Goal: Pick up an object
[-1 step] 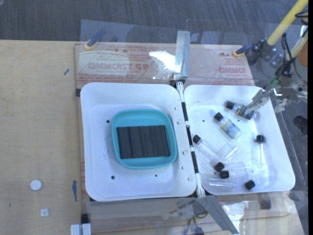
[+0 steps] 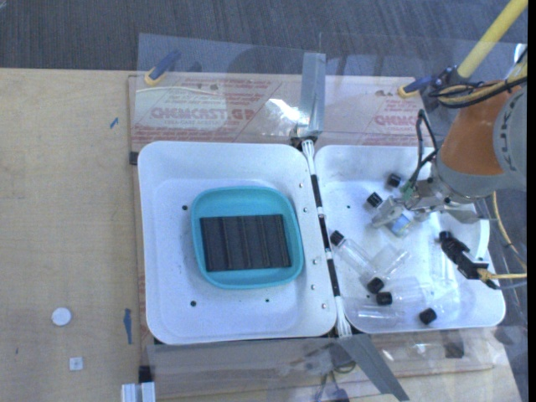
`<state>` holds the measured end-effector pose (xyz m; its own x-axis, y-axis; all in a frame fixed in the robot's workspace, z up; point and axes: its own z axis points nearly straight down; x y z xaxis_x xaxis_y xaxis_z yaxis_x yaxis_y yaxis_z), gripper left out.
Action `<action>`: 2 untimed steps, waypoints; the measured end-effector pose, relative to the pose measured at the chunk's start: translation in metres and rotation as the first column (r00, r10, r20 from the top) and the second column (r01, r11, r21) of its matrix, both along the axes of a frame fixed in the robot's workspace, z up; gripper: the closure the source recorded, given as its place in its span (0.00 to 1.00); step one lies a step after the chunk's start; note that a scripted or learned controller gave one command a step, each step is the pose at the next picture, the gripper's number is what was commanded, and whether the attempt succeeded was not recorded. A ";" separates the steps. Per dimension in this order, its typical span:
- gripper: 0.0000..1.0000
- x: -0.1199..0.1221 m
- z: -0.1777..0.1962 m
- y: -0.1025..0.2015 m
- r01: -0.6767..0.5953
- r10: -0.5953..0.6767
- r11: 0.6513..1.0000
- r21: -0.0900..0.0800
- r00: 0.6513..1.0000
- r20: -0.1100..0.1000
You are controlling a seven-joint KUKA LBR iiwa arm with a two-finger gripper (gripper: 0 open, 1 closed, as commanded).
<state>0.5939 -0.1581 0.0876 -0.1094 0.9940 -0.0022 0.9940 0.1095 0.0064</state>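
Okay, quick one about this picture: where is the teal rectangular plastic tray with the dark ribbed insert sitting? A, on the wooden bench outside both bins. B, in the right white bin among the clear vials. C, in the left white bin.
C: the teal rectangular plastic tray with the dark ribbed insert sits in the middle of the left white bin, apart from the clear black-capped vials scattered in the right white bin.

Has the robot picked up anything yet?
Not yet, it seems. Nothing looks lifted: the clear vials with black caps lie in the right bin. The gripper is low among them. Grabbing and lifting one remains. The teal tray sits in the left bin.
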 end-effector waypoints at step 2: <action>1.00 0.064 0.098 0.089 0.083 -0.083 0.997 0.001 0.997 -0.006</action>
